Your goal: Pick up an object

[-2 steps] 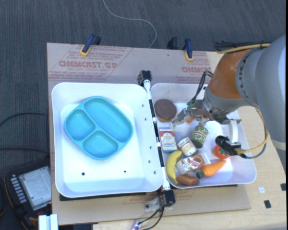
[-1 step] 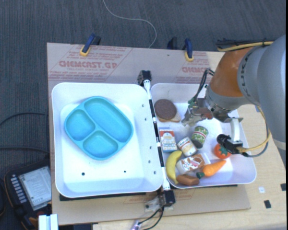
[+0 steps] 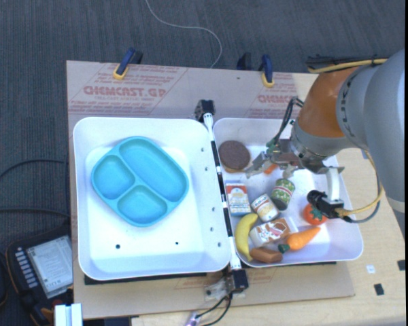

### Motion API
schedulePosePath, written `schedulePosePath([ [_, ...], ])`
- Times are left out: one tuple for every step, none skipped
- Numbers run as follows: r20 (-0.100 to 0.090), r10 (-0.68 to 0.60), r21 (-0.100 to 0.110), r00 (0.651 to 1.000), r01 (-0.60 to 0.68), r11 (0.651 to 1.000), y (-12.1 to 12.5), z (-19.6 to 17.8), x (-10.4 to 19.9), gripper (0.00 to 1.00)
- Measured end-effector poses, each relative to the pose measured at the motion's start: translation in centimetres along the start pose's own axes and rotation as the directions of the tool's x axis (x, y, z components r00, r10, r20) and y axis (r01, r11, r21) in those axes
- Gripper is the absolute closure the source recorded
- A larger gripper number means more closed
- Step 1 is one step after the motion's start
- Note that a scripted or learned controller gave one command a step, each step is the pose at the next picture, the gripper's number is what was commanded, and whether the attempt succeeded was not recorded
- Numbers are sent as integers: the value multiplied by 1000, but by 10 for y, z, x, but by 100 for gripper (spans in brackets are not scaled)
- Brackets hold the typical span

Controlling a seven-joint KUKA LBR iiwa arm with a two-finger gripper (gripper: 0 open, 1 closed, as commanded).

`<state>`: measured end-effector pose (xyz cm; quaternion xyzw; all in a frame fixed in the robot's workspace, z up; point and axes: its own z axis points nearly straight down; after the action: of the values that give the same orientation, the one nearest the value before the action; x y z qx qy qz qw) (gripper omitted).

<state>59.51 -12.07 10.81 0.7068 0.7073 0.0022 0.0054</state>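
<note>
In the camera view the gripper [image 3: 280, 163] hangs low in the right bin [image 3: 347, 250], above the green-labelled jar [image 3: 283, 193], which serves here as the landmark. The fingers stand spread apart with nothing between them, so no object is held yet.

The likeliest candidates for the pick lie close around the jar: a second small jar [image 3: 264, 206] just beside it toward the left bin, a small carton [image 3: 237, 197] further that way, a brown round disc [image 3: 234, 155] above and left of the jar, and a tomato [image 3: 315, 214] on its other side. Below the jar sit a banana [image 3: 243, 235], a carrot [image 3: 302, 238], a sausage [image 3: 266, 255] and a flat packet [image 3: 272, 230].

The risk lies in the crowding (the things nearly touch one another): a descending finger may land on top of the jar and tip it, or wedge between two items and push both aside. Round, smooth jars could also squirt out of a closing grip.

The left bin [image 3: 85, 182], well away from the jar, holds a blue divided plate [image 3: 139, 180].

The board [image 3: 143, 90] on the surface reads "CHEMCAST GP" in red; the food labels are too small to read.
</note>
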Motion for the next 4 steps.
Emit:
schedulePosePath([
  [0, 0, 0, 1000, 0, 1000, 0, -9, 0, 100],
  [0, -1, 0, 1000, 1, 1000, 0, -9, 0, 0],
  [-1, -1, 0, 1000, 1, 1000, 0, -19, 1, 100],
  [-1, -1, 1, 1000, 1, 1000, 0, -19, 1, 0],
])
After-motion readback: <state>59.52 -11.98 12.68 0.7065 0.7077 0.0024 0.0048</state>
